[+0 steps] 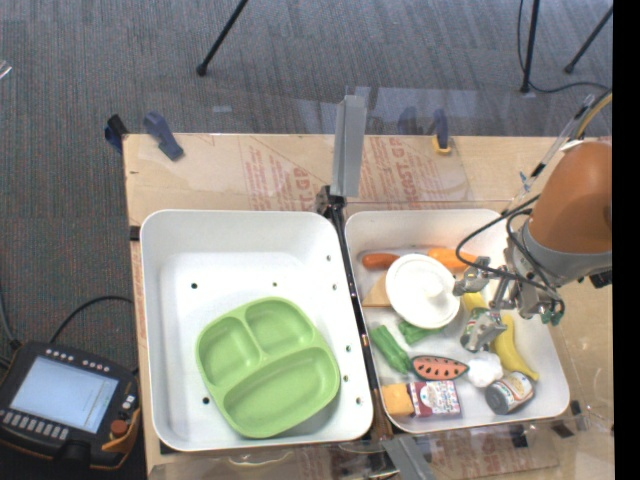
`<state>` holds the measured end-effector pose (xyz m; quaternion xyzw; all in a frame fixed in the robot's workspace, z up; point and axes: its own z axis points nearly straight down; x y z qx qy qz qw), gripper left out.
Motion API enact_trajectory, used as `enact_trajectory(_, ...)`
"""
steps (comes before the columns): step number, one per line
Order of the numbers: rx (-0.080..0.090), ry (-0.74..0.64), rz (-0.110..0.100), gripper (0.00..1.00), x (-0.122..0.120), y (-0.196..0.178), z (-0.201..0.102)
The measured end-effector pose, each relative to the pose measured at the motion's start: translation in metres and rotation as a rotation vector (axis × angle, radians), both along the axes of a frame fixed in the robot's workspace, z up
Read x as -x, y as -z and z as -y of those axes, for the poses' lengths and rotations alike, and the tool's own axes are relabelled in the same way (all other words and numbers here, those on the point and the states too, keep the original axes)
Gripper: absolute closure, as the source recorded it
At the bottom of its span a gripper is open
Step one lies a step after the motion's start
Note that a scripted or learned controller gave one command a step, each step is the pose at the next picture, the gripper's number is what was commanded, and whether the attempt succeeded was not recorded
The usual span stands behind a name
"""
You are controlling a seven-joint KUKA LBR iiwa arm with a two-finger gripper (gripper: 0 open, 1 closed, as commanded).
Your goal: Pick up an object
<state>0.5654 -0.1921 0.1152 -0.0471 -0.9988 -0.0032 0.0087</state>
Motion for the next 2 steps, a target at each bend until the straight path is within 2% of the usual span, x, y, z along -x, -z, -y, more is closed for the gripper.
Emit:
enact_trajectory(1,0.004,0.037,0.011,0.0,0.017,0.033,0.018)
enact_trajectory(2,0.006,0.064,0.015,0.0,0.005,0.031,0.006)
